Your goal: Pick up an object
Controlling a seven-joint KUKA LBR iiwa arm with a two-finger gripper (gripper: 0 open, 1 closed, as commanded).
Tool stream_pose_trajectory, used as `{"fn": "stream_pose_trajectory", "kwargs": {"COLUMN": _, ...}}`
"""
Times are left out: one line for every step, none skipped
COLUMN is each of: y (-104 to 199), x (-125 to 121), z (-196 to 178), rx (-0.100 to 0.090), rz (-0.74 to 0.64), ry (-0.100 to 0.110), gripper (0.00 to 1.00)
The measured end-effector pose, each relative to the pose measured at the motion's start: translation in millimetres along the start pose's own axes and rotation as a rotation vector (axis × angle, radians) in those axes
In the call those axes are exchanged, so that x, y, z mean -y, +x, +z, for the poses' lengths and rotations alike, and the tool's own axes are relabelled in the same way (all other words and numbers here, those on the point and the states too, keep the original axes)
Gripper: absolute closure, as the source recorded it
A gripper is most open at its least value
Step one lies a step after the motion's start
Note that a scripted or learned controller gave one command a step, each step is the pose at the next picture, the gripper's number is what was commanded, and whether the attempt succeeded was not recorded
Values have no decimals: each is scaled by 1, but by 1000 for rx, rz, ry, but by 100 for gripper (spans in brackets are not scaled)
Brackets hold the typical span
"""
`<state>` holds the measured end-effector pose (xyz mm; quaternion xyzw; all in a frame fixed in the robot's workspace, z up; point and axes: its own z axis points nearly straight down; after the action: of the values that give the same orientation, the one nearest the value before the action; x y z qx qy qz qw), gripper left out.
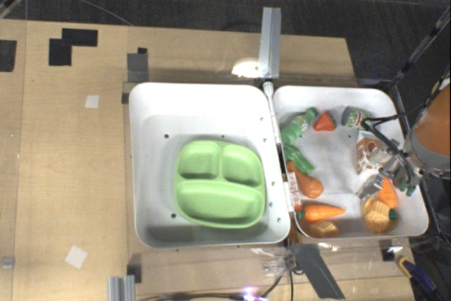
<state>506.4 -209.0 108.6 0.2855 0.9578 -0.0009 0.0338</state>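
The right bin holds several toy foods. A green bottle, a red strawberry and a small can lie at its far side. An orange pear-like piece, a carrot and a brown bread piece lie near its front left. A yellow corn cob sits at the front right. My gripper is low over the bin's right side, right above a small orange piece and beside a brown-and-white packet. Whether it touches either one is unclear.
The left bin holds a green divided plate. A metal post stands behind the divider between the bins. Black cables run from the arm across the right bin's far right corner.
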Motion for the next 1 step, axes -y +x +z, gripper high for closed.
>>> {"fn": "stream_pose_trajectory", "kwargs": {"y": 0, "x": 0, "z": 0, "rx": 0, "rz": 12, "ry": -1, "gripper": 0}}
